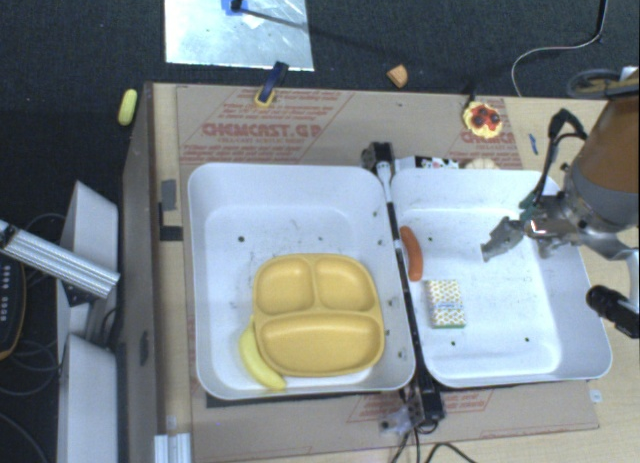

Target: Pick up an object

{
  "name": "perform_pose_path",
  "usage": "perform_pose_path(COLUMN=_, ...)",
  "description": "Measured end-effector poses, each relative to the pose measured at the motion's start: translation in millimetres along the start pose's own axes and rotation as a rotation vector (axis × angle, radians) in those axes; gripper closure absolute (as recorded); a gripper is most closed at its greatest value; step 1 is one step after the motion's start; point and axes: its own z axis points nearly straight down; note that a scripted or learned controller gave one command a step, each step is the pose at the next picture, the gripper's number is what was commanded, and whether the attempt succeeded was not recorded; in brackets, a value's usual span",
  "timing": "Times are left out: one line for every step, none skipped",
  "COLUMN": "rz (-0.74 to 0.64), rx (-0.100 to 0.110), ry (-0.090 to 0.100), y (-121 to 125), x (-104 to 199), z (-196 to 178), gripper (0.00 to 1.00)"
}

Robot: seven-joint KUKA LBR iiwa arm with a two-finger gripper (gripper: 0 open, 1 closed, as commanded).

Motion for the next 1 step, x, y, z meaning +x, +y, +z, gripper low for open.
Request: perform_pose_path(rz=0.001, rx=0.002, ry=0.001, y=-1.3, x=32.8, z=77.1, gripper=0.0)
